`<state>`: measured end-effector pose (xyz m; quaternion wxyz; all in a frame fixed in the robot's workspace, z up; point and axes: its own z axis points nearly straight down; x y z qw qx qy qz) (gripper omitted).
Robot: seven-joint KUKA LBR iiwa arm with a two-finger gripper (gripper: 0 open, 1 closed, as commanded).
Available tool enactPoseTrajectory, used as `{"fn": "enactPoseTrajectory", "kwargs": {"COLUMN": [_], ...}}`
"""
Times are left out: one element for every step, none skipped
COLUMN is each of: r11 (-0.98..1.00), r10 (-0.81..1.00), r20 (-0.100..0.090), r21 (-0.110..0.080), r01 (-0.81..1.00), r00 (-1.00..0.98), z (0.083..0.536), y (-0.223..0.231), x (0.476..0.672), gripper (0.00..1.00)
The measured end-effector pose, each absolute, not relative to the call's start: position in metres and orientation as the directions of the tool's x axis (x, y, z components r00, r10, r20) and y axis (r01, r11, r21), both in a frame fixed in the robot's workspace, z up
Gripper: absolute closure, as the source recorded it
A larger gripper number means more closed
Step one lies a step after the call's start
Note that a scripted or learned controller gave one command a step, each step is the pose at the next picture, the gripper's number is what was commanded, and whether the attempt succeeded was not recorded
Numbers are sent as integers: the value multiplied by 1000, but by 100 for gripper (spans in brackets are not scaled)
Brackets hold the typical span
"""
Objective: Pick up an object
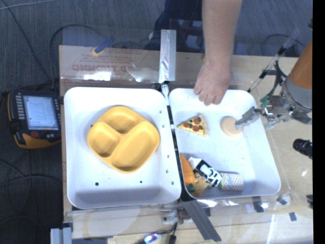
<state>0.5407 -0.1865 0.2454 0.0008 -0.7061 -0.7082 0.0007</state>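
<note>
I see metal two-finger gripper (pixel 247 119) beside round peach disc (pixel 231 126) in right white bin (pixel 264 151); finger state: cannot tell. Bare human hand (pixel 212 88) over bin's far rim.

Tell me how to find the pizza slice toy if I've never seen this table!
Look at the right white bin, the one without the big yellow dish. Near its top left, beside the divider, lies the pizza slice. It is the only triangle, yellow with red spots, unlike the round peach-coloured disc to its right.
</note>
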Motion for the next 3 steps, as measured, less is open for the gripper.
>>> {"fn": "enactPoseTrajectory", "kwargs": {"r11": [15,-176,-61], "r10": [1000,984,998], "r20": [0,-1,-2], "r21": [-1,-1,10], "r01": [1000,984,998], "r00": [-15,176,61], "z": [275,134,90], "y": [-167,-186,-99], "x": [527,559,556], "gripper": [0,0,0]}}
